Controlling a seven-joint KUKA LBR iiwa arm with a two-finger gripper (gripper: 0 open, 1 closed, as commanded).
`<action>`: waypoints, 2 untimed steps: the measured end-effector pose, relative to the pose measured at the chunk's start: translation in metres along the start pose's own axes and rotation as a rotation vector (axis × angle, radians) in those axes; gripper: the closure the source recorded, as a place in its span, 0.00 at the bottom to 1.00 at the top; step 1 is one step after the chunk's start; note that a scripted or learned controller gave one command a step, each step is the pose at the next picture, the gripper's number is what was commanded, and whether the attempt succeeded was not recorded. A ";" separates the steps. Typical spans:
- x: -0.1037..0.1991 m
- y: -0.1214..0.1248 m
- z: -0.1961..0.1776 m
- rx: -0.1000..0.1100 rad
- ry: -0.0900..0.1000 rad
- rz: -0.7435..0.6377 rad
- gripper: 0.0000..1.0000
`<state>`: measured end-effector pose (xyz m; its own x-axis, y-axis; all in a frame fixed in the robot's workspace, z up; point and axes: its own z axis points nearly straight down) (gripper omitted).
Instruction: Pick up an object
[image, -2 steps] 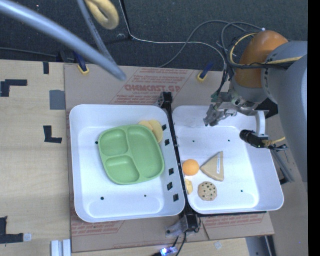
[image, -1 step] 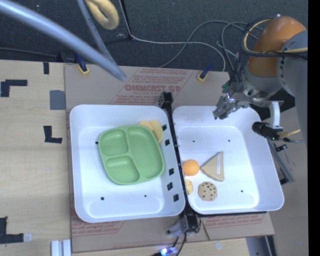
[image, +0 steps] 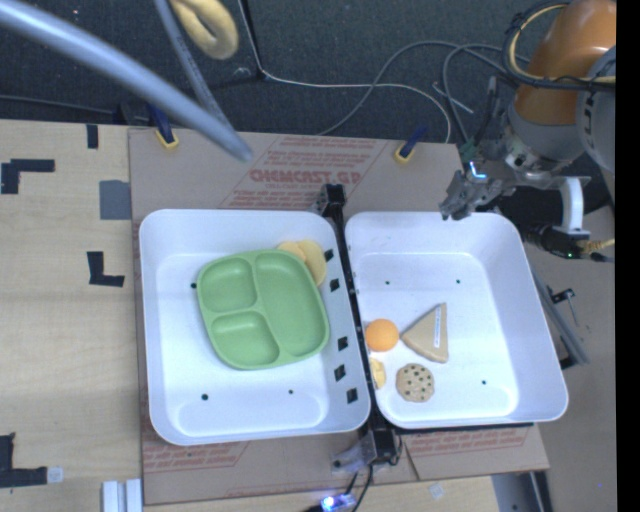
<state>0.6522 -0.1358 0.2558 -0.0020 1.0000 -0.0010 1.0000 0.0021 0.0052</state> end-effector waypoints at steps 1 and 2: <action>0.058 -0.013 0.004 0.006 0.002 -0.003 1.00; 0.122 -0.012 0.009 0.007 0.003 -0.005 1.00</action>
